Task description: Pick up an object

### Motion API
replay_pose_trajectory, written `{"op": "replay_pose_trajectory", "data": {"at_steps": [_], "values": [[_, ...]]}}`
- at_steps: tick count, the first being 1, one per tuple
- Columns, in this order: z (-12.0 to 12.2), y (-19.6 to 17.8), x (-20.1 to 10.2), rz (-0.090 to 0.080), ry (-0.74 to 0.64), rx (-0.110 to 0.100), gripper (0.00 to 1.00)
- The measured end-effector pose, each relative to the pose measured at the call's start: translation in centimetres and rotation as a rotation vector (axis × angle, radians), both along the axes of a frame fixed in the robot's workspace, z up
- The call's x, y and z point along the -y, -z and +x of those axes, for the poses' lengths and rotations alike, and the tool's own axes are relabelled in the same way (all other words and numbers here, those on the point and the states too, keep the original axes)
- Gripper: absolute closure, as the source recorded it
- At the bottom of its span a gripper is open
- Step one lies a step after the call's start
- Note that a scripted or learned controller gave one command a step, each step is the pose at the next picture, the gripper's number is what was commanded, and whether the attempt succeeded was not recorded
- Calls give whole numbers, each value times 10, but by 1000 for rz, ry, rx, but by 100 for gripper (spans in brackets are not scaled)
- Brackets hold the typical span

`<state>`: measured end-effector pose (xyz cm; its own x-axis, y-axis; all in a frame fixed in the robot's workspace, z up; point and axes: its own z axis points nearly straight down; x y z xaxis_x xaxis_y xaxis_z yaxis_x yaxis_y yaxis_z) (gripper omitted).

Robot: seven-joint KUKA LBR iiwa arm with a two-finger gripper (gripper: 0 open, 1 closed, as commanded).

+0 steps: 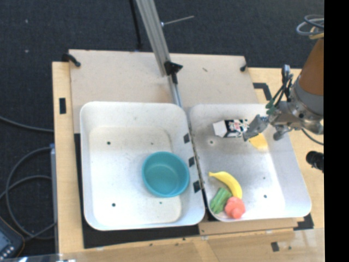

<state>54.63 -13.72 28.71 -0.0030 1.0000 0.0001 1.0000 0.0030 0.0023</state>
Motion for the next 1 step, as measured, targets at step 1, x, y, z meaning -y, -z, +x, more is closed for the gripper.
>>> {"op": "replay_pose_trajectory", "data": {"at_steps": [1], "values": [[0, 0, 0, 0, 1, 0, 0]]}}
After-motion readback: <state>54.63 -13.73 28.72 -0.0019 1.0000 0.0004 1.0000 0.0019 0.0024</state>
